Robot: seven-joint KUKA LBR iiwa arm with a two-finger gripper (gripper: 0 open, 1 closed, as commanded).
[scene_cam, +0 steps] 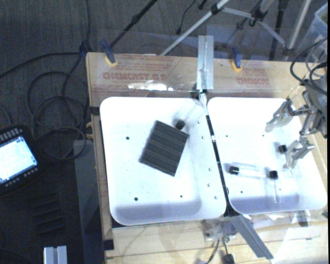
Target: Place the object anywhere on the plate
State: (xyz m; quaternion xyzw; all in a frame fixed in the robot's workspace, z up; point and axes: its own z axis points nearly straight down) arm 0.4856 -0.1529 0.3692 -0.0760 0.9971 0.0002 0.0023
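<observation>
The plate is a dark grey ribbed rectangle lying tilted in the left bin. A small black piece with a clear part behind it lies just off the plate's upper right corner. In the right bin lies a clear tube with black ends. My gripper hangs over the right bin's right side, open, with its two metal fingers spread wide. A small black object sits on the bin floor in the gap between them; whether they touch it I cannot tell.
A metal strip and the bins' shared rim divide the two bins. Cables run over the floor at left near a lit handheld screen. Tripod legs cross the top.
</observation>
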